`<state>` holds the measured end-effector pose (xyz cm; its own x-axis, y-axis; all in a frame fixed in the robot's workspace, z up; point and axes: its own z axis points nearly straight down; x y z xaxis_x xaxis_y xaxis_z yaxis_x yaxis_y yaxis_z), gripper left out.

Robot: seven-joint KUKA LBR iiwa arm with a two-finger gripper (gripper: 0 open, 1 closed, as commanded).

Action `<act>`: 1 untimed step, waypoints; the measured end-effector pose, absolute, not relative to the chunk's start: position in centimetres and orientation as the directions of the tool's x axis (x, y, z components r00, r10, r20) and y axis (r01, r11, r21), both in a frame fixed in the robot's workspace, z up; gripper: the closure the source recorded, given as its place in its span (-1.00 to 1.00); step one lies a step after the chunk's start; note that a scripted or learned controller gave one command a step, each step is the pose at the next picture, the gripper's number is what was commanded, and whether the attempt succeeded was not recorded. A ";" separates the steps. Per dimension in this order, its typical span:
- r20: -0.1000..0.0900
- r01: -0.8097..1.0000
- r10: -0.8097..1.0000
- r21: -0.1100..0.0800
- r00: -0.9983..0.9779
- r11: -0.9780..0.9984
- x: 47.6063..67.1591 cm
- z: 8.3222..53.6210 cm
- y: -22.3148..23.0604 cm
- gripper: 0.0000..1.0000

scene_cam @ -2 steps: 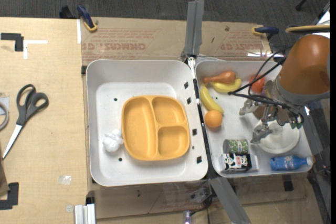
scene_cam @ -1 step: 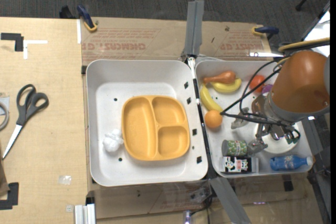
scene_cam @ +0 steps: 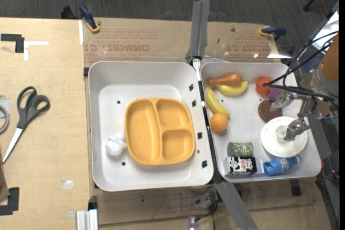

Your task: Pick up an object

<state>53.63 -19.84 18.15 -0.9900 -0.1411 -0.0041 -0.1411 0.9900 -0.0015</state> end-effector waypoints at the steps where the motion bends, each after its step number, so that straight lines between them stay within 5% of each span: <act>1: -0.009 -0.192 -0.192 -0.002 -0.981 0.981 59.3 9.5 -18.8 -1.00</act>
